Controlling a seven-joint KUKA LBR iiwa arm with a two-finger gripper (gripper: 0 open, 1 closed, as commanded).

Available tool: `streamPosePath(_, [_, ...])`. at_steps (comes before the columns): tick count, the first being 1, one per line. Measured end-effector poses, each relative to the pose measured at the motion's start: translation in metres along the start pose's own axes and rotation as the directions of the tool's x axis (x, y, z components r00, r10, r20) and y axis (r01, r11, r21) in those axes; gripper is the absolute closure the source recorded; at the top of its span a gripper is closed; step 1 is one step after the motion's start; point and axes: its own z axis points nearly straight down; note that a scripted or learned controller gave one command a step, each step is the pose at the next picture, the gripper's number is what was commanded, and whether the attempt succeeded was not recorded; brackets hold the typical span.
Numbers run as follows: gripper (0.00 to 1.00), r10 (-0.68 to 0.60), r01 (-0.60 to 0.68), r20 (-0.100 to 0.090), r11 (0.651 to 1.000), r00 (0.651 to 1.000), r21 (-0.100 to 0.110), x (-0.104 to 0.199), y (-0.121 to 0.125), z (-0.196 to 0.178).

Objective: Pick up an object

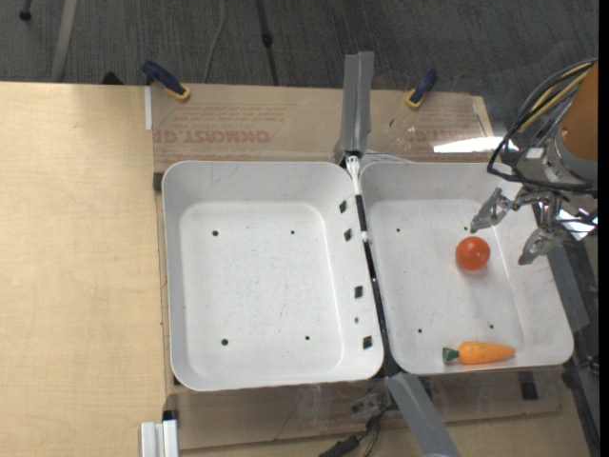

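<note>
A small red-orange ball (473, 253) lies in the right bin (419, 284), toward its right half. An orange toy carrot (481, 353) with a green stub lies along that bin's near wall. My gripper (511, 228) hangs over the right side of the right bin, its two fingers spread wide apart and open, one fingertip (487, 210) up-right of the ball, the other (533, 247) to the ball's right. Nothing sits between the fingers.
The left bin (190, 284) sits beside the right one, joined by a black-clipped seam. A grey post (357, 103) rises behind the bins. Two clamps hold cardboard at the back. A wooden benchtop (76, 255) stretches left.
</note>
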Motion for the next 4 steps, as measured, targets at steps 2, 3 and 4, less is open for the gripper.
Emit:
streamPosePath(2, [0.00,0.188,-0.188,0.000,0.982,0.982,0.001,-0.064,0.076,0.086])
streamPosePath(3, [0.00,0.003,-0.003,0.001,1.000,1.000,0.003,0.010,0.035,0.086])
streamPosePath(4, [0.00,-0.020,0.020,0.000,1.000,1.000,-0.001,-0.023,0.114,0.087])
